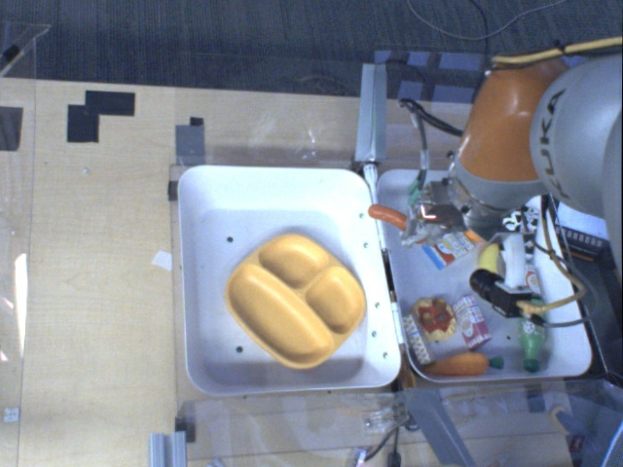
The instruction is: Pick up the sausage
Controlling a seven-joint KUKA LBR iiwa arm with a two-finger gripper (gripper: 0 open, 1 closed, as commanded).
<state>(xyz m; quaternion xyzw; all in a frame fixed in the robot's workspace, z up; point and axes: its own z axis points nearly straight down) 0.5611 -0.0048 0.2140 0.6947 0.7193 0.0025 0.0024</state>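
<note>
Grey arm [584, 125], orange band [506, 125], black cables [428, 129]

1. Left bin [204, 212]: yellow sectioned plate [295, 298] filled the middle; open floor ran along the rim on all sides.
2. Right bin [581, 353]: crowded. Carrot [456, 364], pizza toy [434, 319], green bottle [531, 343] and packets lay close together.
3. Arm [545, 115] overhung the right bin's far end.
4. Sausage [386, 216] lay across the divider between bins.

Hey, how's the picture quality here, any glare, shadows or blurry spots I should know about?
Camera view: light is soft and even; the left bin has a faint shadow under the yellow tray. The tray's lobes carry mild sheen. A clear panel at the left edge gives pale reflections. The gripper by the sausage looks slightly blurred, and the small items in the right bin are soft.
</note>
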